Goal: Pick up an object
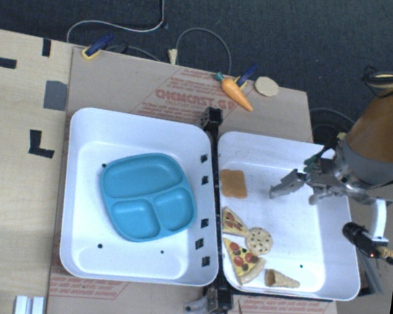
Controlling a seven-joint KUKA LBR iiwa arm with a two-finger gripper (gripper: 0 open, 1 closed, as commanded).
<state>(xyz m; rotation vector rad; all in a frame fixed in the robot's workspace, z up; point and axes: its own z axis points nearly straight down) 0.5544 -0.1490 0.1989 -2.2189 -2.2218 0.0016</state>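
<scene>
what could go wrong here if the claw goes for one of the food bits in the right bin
1. The pizza slices, cookie and small wedge lie flat and bunched together, so the claw may slide off one or nudge its neighbours.
2. The toast and the upper slice sit close to the right bin's left wall, leaving little room for a finger on that side.

A pale wood counter (2,182) carries black angular marks along its left edge. A brown cardboard sheet (191,97) with red printing lies across its middle. Beyond the counter's far edge spreads dark carpeted floor (276,18), where thin cables (160,8) loop. Lighting is even and soft.
</scene>
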